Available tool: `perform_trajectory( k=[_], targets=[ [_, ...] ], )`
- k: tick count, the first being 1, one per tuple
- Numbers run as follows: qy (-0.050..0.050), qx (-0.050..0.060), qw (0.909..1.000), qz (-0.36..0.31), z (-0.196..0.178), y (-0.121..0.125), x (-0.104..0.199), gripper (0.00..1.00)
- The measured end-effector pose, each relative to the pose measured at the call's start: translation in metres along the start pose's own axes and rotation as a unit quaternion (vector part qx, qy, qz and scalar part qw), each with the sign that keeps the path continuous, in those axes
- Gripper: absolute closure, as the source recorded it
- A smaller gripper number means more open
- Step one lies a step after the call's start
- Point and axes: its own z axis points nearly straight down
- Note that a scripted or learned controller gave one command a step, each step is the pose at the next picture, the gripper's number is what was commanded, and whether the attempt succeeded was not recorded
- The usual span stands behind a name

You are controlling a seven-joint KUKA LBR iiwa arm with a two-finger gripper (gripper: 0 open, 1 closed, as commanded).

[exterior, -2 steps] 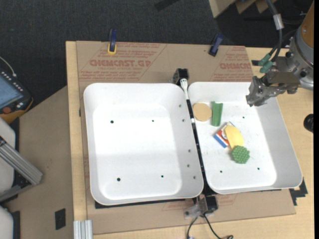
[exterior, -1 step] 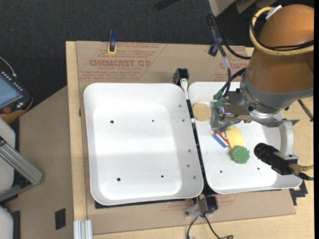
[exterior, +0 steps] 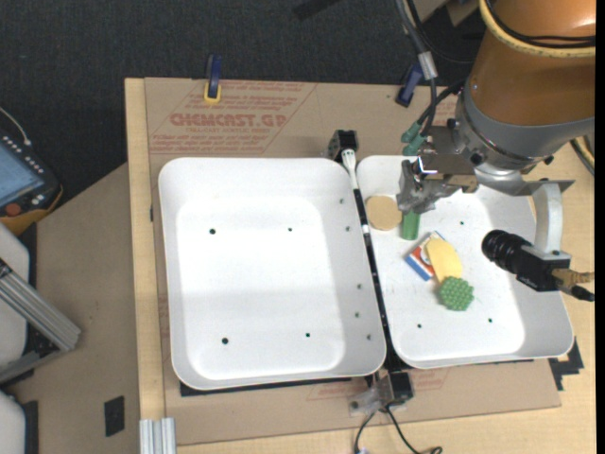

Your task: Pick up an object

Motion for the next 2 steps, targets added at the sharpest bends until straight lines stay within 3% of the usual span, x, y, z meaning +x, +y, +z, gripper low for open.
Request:
perform_trajectory(
  k=[1,2],
  targets=[
    [-0.001,0.01,0.9999,0.0,0.122,-0.02,0.03,1.0],
    [-0.001,0.005,1.0,0.006,0.127,-0.018,-0.062,1.0]
  ],
)
